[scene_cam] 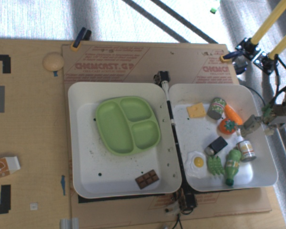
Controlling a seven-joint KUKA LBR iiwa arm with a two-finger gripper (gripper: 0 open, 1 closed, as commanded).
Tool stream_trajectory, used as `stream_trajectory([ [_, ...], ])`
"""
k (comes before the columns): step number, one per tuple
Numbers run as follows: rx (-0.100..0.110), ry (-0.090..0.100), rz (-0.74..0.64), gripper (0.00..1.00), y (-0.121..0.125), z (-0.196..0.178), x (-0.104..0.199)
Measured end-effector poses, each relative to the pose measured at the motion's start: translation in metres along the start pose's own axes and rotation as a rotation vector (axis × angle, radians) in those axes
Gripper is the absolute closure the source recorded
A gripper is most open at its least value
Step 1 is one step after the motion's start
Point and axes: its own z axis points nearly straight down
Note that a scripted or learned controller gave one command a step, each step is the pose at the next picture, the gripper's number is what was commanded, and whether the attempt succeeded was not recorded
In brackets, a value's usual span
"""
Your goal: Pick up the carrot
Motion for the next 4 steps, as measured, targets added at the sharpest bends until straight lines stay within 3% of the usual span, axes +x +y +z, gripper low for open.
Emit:
stream_trajectory([
  [1, 0.001, 0.000, -0.026, 0.00, -0.006, 0.096, -0.029],
  [2, 0.001, 0.001, -0.035, 0.00, 0.001, 0.105, -0.020],
  [3, -0.003, -0.002, -0.139, 0.00, 0.046, 0.087, 0.012],
  [4, -0.004, -0.002, -0.268, 0.00, 0.172, 0.063, 0.016],
])
